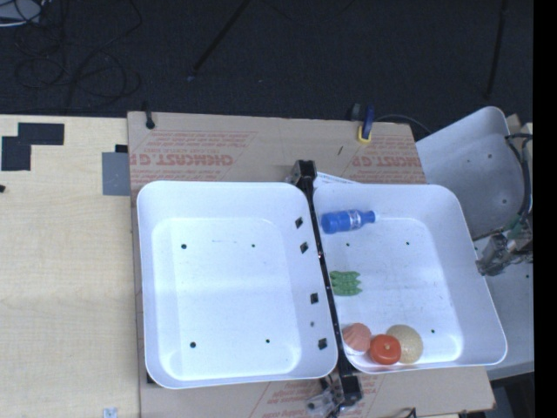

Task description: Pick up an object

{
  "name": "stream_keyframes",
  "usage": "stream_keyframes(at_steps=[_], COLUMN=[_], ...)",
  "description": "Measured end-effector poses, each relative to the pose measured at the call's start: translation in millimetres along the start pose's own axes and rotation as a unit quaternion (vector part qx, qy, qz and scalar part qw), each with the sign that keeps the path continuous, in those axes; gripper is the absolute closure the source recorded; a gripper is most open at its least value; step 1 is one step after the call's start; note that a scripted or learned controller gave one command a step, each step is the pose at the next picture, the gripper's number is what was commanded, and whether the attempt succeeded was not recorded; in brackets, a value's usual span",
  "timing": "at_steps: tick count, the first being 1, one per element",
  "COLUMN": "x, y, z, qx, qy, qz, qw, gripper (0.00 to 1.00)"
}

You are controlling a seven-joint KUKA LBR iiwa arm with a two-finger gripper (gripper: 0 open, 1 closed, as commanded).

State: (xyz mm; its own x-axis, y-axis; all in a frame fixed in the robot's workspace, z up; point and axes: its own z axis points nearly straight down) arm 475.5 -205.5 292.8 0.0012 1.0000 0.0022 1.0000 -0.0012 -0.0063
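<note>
The right bin [466, 259] holds several small objects. A blue bottle [347, 221] lies on its side near the bin's far left corner. A small green piece [345, 283] rests against the left wall at mid-length. In the near left corner sit a pink-orange piece [356, 336], a red round object [385, 349] and a beige round object [406, 341], all touching or nearly touching.
The left bin [152, 277] sits beside the right one, with a black divider rail [318, 268] between them. Both rest on brown cardboard [226, 151]. A pale grey curved body [474, 159] with cables [505, 251] rises just past the right bin's far right side.
</note>
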Motion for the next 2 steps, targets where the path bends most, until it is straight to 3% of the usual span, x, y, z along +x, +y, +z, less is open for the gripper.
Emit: stream_keyframes(at_steps=[2], x=[-1.1], y=[-0.2], z=[-18.4], qx=[0.002], qy=[0.001], qz=[-0.003], qw=[1.0000], gripper=[1.00])
